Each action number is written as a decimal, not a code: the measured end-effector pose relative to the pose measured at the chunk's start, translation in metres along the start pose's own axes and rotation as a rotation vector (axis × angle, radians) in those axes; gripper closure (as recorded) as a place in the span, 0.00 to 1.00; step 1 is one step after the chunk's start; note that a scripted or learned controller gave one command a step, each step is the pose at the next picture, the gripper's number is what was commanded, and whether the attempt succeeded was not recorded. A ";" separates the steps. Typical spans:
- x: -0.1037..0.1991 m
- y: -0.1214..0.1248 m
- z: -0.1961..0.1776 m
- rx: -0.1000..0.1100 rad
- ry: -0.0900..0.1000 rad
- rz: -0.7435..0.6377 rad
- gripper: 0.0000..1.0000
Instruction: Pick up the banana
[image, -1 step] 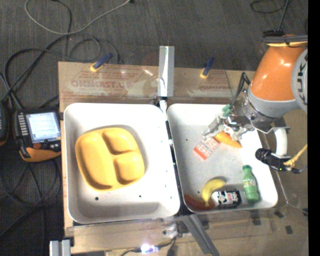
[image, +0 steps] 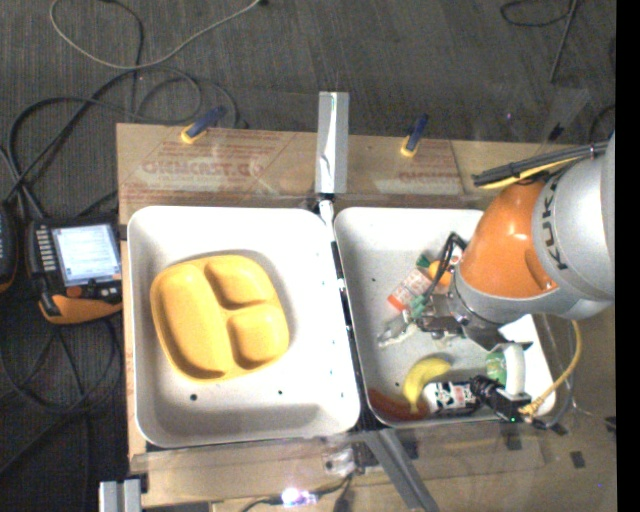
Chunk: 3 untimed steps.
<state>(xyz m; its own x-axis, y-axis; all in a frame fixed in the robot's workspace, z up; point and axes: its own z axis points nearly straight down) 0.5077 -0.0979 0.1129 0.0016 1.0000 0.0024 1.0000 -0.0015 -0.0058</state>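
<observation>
I see the curved yellow banana (image: 427, 376) lying near the front wall of the right-hand shallow white bin (image: 362, 290), with a dark bottle with a white label (image: 455, 394) just beside it. The two-finger gripper (image: 432, 318) hangs above and behind the fruit; how far its claw is parted I cannot tell. My worry is crowding: a descent could nudge the bottle or catch the small red-and-white packet (image: 408, 292) instead. The left-hand white bin (image: 160, 400) holds a yellow three-compartment plastic tray (image: 220, 315).
</observation>
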 end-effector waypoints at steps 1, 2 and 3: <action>-0.012 -0.018 0.023 -0.020 -0.004 -0.190 0.00; -0.012 -0.018 0.023 -0.020 -0.004 -0.195 0.00; -0.011 -0.017 0.014 -0.022 -0.003 -0.195 1.00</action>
<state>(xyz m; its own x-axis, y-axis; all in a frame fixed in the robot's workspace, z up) 0.4910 -0.1091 0.0988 -0.1927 0.9813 -0.0018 0.9811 0.1927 0.0166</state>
